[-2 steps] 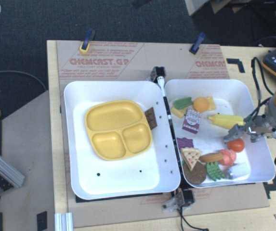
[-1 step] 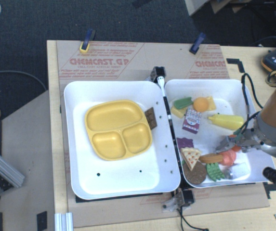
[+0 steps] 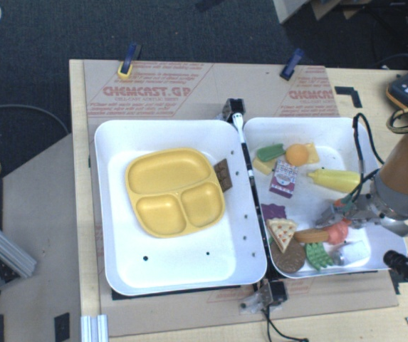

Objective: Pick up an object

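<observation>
Toy food crowds the right bin's [image 3: 346, 130] near edge, where a red piece [image 3: 338, 231] lies just beside the gripper [image 3: 342, 216], seemingly under it. Whether its jaws are apart or together, I cannot tell.

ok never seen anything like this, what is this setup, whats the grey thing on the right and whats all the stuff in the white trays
This is one photo from a camera fixed above a bench, looking down at a slant. The grey and orange shape at the right is a robot arm; its gripper, a two-finger claw, is low in the right bin. I cannot tell whether it holds anything.

Its job is to pick up one object. The right bin is full of toy food: a banana, an orange, a purple carton, a pizza slice, a brown cookie. The left bin holds a yellow divided plate with a small brown piece beside it.
</observation>
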`<action>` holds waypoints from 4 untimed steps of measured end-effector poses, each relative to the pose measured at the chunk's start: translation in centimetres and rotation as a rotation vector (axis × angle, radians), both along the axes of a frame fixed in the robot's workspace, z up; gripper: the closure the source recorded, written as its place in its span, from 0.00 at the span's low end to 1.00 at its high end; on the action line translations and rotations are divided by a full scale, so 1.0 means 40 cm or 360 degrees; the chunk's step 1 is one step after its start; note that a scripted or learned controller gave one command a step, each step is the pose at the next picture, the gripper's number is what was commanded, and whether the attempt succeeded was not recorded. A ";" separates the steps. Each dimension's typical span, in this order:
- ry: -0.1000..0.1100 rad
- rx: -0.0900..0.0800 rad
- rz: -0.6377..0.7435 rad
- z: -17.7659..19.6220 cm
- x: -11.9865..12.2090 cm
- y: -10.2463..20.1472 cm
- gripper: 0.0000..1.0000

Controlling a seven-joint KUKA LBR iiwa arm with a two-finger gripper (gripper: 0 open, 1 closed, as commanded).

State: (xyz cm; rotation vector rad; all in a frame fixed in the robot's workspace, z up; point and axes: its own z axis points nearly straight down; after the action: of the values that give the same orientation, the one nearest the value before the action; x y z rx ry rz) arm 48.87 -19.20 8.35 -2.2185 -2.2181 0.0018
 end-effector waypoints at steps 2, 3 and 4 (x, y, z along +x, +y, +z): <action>-0.0015 -0.0010 -0.0002 0.145 -0.002 -0.022 1.00; -0.0019 -0.0011 0.0001 0.300 -0.008 -0.036 1.00; -0.0016 -0.0009 0.0001 0.358 -0.004 -0.037 1.00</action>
State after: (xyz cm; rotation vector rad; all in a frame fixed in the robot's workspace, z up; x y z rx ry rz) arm 48.69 -20.70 22.66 -2.2254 -2.2267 -0.0028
